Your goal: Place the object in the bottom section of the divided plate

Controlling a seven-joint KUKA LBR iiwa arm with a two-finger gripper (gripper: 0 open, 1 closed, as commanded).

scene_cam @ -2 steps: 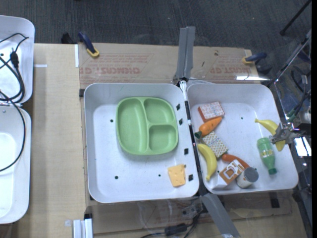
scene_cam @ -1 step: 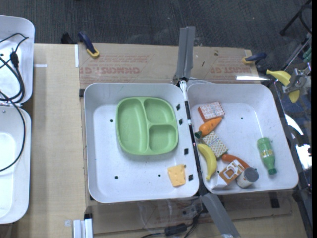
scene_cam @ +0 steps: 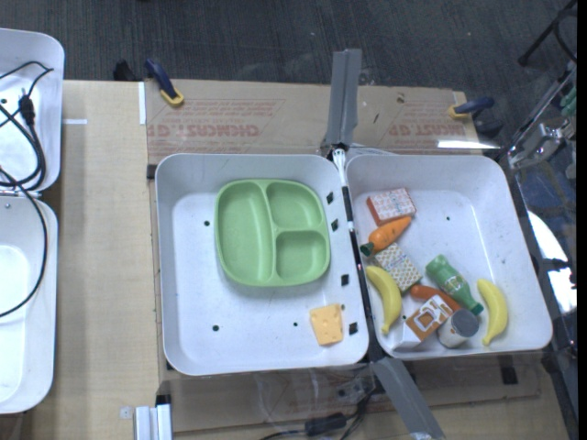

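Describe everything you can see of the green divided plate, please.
The green divided plate looks like matte pale green plastic, a rounded square with a raised rim. Ridges split it into three sections: one long one on the left and two smaller on the right. It lies flat, right way up, in the left bin, touching nothing but the bin's floor.

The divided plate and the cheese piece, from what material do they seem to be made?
Divided plate: probably moulded plastic, matte pale green, with smooth rounded ridges. Cheese piece: likely toy plastic or foam, flat yellow-orange with a few holes; the finish is too small to judge.
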